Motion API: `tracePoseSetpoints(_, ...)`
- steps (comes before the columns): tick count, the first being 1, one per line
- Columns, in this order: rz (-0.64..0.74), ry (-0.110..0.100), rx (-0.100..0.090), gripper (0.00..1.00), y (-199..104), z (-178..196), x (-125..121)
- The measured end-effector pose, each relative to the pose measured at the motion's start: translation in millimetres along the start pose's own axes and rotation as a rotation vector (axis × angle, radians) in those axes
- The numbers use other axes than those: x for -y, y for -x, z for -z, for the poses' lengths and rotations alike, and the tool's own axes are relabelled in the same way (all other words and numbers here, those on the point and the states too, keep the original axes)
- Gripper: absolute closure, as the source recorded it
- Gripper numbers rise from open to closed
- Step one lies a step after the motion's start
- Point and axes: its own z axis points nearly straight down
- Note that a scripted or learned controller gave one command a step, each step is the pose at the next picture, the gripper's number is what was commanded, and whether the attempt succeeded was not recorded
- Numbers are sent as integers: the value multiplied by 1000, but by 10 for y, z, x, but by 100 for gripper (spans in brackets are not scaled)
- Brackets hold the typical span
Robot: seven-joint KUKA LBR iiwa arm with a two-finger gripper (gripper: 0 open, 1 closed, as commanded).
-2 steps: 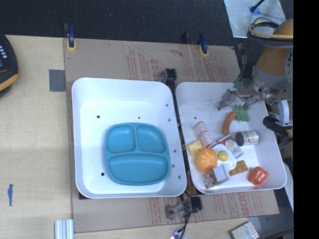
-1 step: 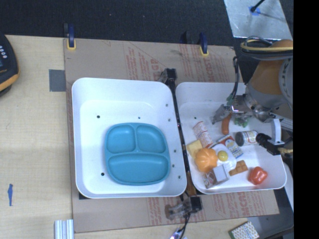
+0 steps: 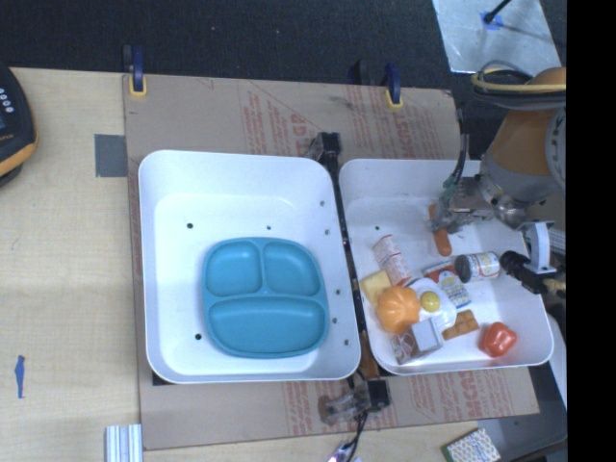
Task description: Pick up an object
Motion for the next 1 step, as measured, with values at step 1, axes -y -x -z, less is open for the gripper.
tracePoseSetpoints(1,7,-5,-10,100,-681,197,-460)
